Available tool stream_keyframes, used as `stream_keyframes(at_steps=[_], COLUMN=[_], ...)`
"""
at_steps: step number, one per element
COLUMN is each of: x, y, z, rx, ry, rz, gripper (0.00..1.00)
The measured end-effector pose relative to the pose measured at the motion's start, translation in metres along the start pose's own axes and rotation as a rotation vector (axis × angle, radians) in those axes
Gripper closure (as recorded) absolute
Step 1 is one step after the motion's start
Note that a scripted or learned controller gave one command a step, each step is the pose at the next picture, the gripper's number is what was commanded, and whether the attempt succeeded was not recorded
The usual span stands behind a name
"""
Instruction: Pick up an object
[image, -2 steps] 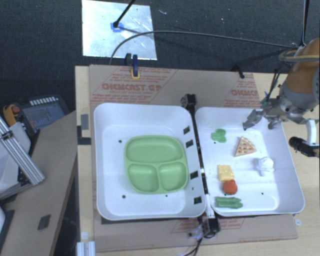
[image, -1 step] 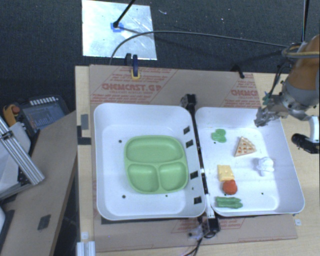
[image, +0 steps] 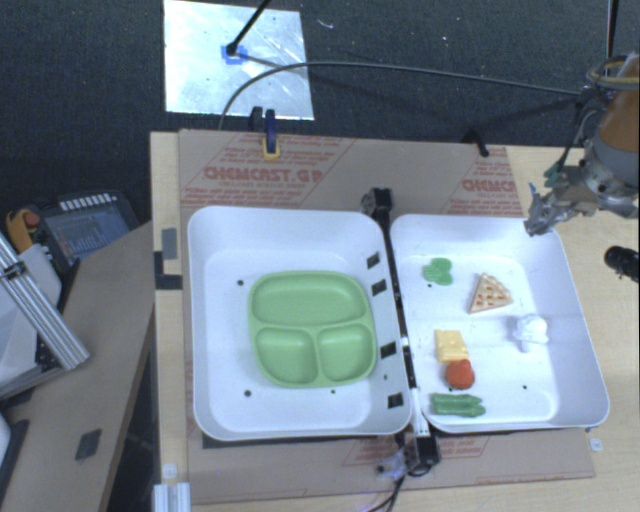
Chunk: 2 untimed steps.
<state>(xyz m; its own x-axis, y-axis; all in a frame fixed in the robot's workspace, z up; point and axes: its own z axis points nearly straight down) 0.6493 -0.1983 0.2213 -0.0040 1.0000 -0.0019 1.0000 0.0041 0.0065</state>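
Task not started: pincer above right bin far corner, carries nothing; finger opening unclear. All toys lie in bin.

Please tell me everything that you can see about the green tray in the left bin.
The green tray is a light green divided plate, of what looks like matte plastic, roughly square with rounded corners. It has three compartments: one wide along the far side and two smaller on the near side, with nothing in them. It lies flat, right side up, about in the middle of the left bin, resting on its floor and apart from its walls. Nothing else touches it.
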Motion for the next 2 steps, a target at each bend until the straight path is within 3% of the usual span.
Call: stream_keyframes(at_steps=[1, 2], x=[0.0, 0.052], y=[0.001, 0.008], z=[-0.001, 0.001], rx=[0.003, 0.004], ry=[0.001, 0.003], rz=[0.0, -0.005], gripper=[1.0, 1.0])
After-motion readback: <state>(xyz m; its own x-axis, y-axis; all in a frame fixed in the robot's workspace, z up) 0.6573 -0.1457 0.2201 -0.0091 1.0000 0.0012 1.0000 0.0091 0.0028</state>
